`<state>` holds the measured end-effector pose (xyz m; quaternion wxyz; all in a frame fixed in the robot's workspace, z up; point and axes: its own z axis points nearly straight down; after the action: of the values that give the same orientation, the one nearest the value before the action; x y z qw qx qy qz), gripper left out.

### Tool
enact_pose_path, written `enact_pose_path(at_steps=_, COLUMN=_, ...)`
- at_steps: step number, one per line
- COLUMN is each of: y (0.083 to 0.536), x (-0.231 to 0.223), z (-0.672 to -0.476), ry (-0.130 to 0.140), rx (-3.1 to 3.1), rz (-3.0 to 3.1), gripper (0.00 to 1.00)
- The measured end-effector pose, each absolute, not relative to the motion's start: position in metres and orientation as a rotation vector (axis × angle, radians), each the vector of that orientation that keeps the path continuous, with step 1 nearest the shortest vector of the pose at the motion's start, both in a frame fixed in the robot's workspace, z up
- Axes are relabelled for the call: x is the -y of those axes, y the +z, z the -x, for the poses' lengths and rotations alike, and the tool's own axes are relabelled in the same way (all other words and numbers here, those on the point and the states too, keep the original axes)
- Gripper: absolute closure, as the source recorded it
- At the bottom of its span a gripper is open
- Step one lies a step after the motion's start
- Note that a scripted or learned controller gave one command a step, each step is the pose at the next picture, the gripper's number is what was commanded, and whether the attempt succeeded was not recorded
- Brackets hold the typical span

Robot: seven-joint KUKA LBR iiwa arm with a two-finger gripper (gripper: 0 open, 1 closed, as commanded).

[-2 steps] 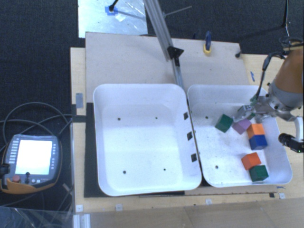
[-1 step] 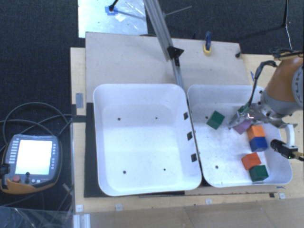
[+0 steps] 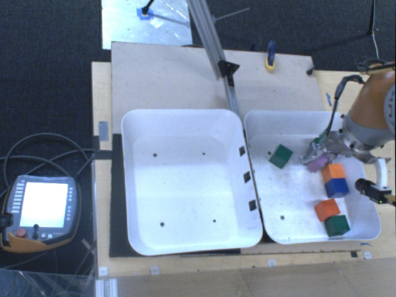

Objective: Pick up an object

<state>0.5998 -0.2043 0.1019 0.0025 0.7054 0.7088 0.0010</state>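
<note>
At the far left, a teach pendant (image 3: 38, 213) with a lit screen is lying on the dark floor, its cables looping beside it. Next to it, the pale counter (image 3: 173, 73) is carrying two shallow white bins side by side. The left bin (image 3: 133, 135) is sitting with small dark dots showing on its floor. A slanted metal pole (image 3: 210, 36) is crossing the counter above it, and a yellow-and-blue clamp (image 3: 270, 55) is gripping the counter's far edge.

In the right bin (image 3: 260, 125), a dark green block (image 3: 281, 156) is lying tilted near the left wall. Further right, a purple block (image 3: 317, 162) is lying right at the tool (image 3: 320, 148), which is reaching down from the grey and orange arm (image 3: 371, 107); whether the tool is open or closed on anything I cannot tell. Just beside the purple block, an orange block (image 3: 335, 171) is touching a blue block (image 3: 336, 187). Nearer the front wall, a second orange block (image 3: 326, 209) is touching a second green block (image 3: 337, 226).
</note>
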Motion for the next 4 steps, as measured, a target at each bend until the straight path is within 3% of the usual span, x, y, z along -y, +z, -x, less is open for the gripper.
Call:
enact_pose_path(at_steps=2, y=0.216, x=0.201, z=-0.595, ry=0.006, rx=-2.221, rz=-2.210, gripper=1.00)
enact_pose_path(at_steps=3, y=0.220, x=0.201, z=-0.596, ry=0.002, rx=-2.225, rz=-2.215, gripper=1.00)
enact_pose_path(at_steps=4, y=0.213, x=0.153, z=-0.603, ry=0.003, rx=-2.232, rz=-2.211, gripper=1.00)
